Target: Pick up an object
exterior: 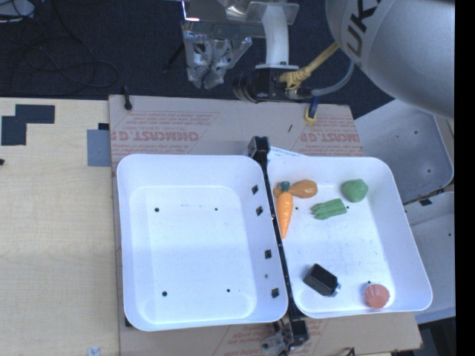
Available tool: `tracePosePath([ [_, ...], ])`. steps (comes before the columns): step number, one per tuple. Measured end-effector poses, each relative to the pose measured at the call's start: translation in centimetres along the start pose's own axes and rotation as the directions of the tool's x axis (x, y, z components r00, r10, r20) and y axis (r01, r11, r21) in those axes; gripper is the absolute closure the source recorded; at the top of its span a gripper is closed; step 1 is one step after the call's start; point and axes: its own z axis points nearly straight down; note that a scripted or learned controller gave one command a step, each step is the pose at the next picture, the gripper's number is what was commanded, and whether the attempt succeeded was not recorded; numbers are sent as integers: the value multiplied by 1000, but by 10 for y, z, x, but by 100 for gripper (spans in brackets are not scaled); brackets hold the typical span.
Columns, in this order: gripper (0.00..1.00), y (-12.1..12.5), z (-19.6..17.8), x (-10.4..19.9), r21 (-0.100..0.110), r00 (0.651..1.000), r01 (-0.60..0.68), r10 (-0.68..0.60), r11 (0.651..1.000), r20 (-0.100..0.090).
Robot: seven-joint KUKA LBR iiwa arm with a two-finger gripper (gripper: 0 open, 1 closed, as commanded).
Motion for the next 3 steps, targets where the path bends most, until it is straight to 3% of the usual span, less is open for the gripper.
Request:
tracePosePath([
  [1, 100, -69, 13, -1, 0, 1000, 0, 0, 1000, -2],
  [2, 100, -27, -4, -1, -5, 1000, -5, 5, 1000, -1],
  [3, 100, -3, -3, -1, -3, 1000, -5, 5, 1000, 0],
])
